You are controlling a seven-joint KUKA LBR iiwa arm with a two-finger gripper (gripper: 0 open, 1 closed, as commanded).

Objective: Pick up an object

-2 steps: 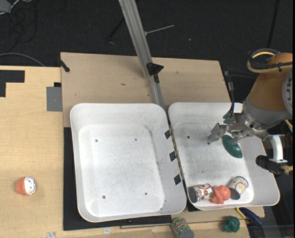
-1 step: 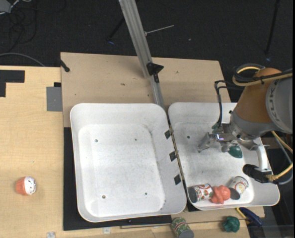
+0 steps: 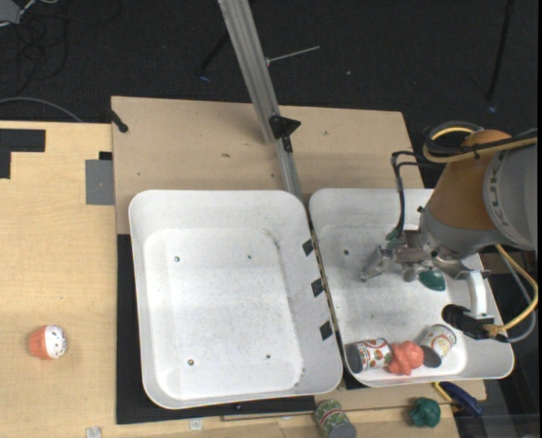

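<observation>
My gripper [image 3: 387, 263] hangs low over the middle of the right bin [image 3: 362, 213], below the grey arm and its orange band [image 3: 458, 194]. A small teal thing [image 3: 432, 281] sits close against the gripper's right side; whether it is held is unclear. Along the right bin's front edge lie a red-labelled can [image 3: 370, 354], a red-orange lumpy toy [image 3: 404, 359] and a second small can [image 3: 438, 342].
The left bin [image 3: 143, 210] stands beside the right one. A can [image 3: 330, 418] and a green toy [image 3: 424, 412] lie outside, in front of the right bin. An orange-and-white ball [image 3: 47, 342] rests on the bench far left. A metal rail [image 3: 257, 71] slants in from behind.
</observation>
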